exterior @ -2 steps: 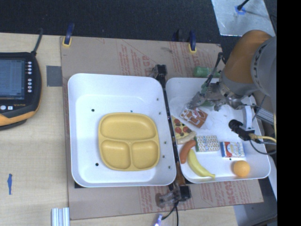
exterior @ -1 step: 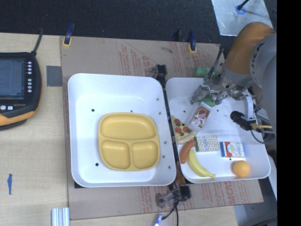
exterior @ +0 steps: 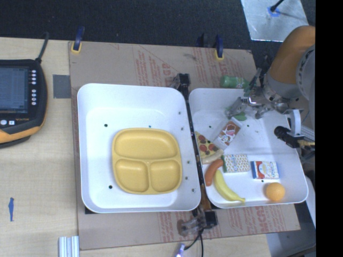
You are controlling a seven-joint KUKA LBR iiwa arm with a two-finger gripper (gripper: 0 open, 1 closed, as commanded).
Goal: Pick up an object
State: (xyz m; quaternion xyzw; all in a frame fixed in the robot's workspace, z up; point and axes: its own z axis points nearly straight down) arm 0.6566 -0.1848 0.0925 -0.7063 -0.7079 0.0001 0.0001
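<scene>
**benchwatcher:** So where's the claw (exterior: pixel 244 107) at right now? Looks like it's hanging over the back part of the right bin (exterior: pixel 300 197), just behind that little carton (exterior: pixel 229 133) lying tilted on the bin floor. Can't tell from this angle whether it's open or closed, too much clutter at the wrist. Nothing visibly in it.

**gripnerd:** Yeah, same read. The carton's my guess for the target since it's closest. It's light and boxy, but thin card, so it'll dent if squeezed hard. I'd grab across the narrow sides, mid-body.

**benchwatcher:** What about the rest? There's a banana (exterior: pixel 228 188) and an orange (exterior: pixel 275 191) up front, plus a pizza slice (exterior: pixel 207 146) by the divider.

**gripnerd:** The orange is round and smooth, likely to squirt out. The banana's curved, so take it at the middle. The pizza slice is flat, hard to get under. The two flat packets (exterior: pixel 236 163) are the same story.

**benchwatcher:** And the yellow tray (exterior: pixel 146 160) in the left bin (exterior: pixel 91 143)?

**gripnerd:** Wide and stiff, rim grab only. Not the easy pick.
</scene>
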